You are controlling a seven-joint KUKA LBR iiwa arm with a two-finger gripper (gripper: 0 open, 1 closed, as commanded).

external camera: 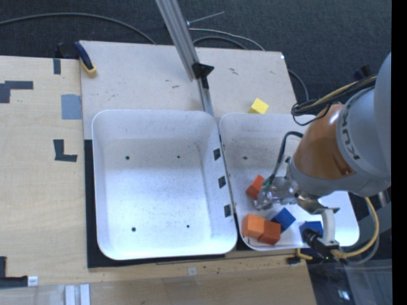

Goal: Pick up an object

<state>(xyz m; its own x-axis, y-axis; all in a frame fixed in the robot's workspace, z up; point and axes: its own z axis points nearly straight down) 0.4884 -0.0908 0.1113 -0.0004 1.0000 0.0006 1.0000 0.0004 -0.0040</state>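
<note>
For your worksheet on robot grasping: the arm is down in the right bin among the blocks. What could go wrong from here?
1. The gripper sits low beside an orange block, close to the bin's left wall; it may nudge the block aside instead of grasping.
2. The other blocks, orange and blue, lie clustered nearby, so the arm could knock them.
3. The arm hides part of the bin, so a grasp is hard to confirm.

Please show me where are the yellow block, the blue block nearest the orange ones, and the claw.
yellow block (259,106), camera view, middle of its top face
blue block (284,218), camera view, middle of its top face
claw (265,196), camera view, between its fingertips
</note>
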